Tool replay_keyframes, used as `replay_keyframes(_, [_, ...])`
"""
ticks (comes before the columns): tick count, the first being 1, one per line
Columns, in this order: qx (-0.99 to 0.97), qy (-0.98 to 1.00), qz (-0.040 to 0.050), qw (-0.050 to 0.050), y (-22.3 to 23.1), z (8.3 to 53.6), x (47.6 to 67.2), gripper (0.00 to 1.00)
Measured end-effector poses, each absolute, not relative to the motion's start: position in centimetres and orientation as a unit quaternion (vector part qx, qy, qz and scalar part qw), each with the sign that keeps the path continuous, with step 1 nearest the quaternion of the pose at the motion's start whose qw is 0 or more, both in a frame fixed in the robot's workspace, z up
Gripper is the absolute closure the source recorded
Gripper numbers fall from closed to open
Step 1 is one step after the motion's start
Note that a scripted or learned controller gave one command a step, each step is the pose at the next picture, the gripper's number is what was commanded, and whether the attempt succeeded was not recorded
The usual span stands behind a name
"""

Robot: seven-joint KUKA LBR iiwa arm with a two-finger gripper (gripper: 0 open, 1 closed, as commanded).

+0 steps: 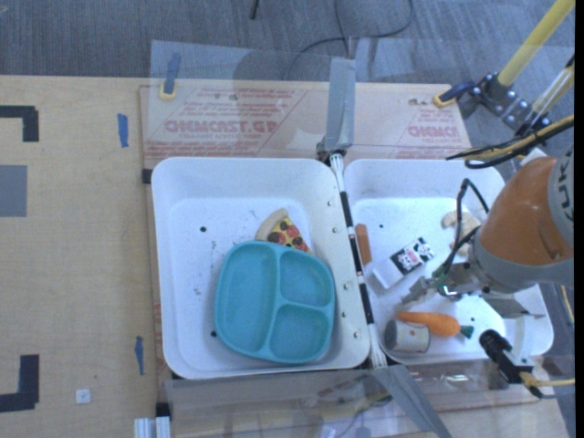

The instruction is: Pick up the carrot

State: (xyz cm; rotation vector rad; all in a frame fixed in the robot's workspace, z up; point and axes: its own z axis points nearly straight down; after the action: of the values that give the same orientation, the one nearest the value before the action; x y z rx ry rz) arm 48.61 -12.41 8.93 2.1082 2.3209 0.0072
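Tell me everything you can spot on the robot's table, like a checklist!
Surface: two white bins side by side on a wooden bench.
Job's things: carrot lying in the right bin, near its front.
Clutter: blue tray and pizza slice in the left bin; small cup, black-and-white box in the right bin.
Grippers: gripper just above the carrot.
Cables: black cable on the floor.
Surroundings: grey carpet.
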Motion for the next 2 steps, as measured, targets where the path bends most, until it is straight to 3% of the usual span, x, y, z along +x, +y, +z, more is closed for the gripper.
replay_keyframes(1, [0.675,0.738,0.0019,0.007,-12.9,10.0,48.6,1.0])
replay_keyframes(2, [0.841,0.541,-0.0012,-0.001,-1.9,18.4,48.6,1.0])
